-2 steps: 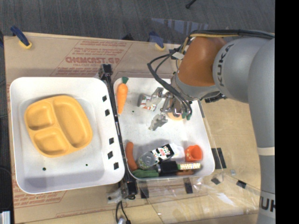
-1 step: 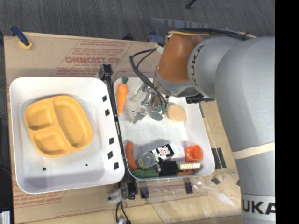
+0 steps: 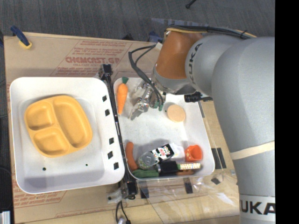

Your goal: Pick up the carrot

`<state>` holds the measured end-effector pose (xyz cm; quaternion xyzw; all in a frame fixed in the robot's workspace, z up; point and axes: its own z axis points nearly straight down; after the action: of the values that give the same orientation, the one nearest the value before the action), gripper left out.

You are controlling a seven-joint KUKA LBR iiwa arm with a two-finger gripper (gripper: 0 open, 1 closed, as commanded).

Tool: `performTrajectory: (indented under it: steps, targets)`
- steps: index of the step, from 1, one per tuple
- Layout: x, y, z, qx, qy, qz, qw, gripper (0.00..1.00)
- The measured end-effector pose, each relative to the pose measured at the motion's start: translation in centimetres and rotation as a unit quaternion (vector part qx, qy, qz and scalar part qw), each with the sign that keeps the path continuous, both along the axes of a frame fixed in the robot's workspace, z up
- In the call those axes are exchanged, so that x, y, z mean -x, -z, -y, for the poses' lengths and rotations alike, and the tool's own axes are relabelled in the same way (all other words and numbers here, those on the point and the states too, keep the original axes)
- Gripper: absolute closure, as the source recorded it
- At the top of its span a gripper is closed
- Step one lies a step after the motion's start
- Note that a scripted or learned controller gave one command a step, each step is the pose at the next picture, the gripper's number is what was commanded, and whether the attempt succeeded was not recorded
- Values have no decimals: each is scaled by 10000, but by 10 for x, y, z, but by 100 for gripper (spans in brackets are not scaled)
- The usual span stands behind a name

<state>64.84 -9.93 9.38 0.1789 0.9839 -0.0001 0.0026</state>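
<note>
One fixed overhead camera, angled across both bins (image 3: 18, 125).

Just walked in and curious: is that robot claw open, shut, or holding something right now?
Gripper: open, holding nothing; it sits just right of the carrot in the right bin.

Smooth plastic-looking carrot (image 3: 121, 97), metallic end effector (image 3: 140, 107)
</note>
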Motion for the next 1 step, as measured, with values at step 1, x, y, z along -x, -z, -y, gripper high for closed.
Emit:
performTrajectory:
  steps: [1]
  targets:
    - [5, 1, 15, 1, -458, -23, 9989, 0]
